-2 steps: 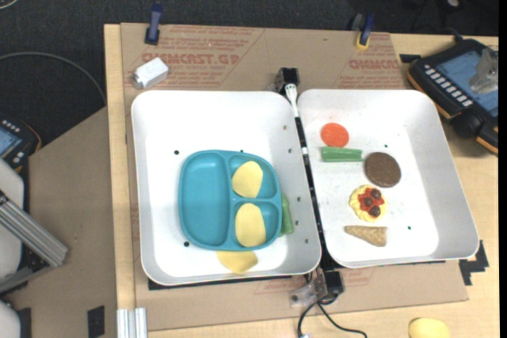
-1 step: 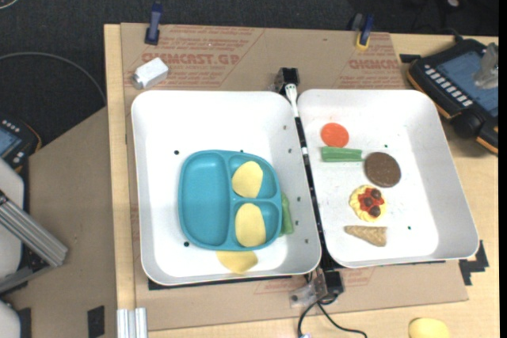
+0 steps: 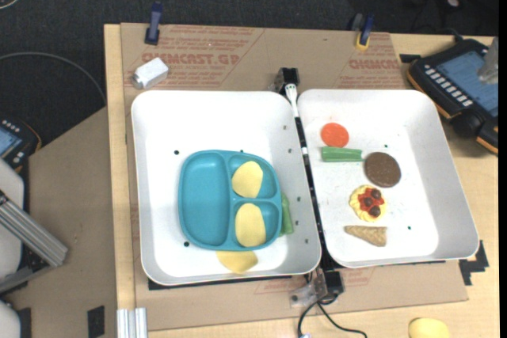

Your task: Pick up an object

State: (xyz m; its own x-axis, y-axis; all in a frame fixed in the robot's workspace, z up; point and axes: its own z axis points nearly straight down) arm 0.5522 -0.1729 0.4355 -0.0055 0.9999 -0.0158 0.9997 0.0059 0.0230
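- Pincer first: I cannot tell if it is wide, narrow or holding something.
- No one thing is named, so any small toy food in the right bin [image 3: 420, 131] would do. My pick is the green stick [image 3: 341, 155].
- It lies flat in the far left part of that bin, with its long side going left to right.
- It looks light and stiff, like plastic, and maybe a bit slippery. I think it will not squash or break.
- The best place to grab looks like its middle, across the thin way, so it does not tip.
- A red disc [image 3: 334, 134] sits just beyond it on the far side, very close. A brown disc [image 3: 382, 169] sits just beside its right end. The pincer could bump them.
- Both discs look thin and flat, so they may be hard to get under.
- Nearer is a small yellow round piece with red bits [image 3: 367, 203], then a tan wedge [image 3: 366, 234]. The wedge has more room around it.
- The left bin [image 3: 150, 170] holds a blue tray [image 3: 207, 198]. One yellow piece [image 3: 247, 179] lies in the tray's far right part and another yellow lump [image 3: 251, 224] in its near right part.
- A third yellow bit [image 3: 237, 260] lies in the bin by the tray's near edge.
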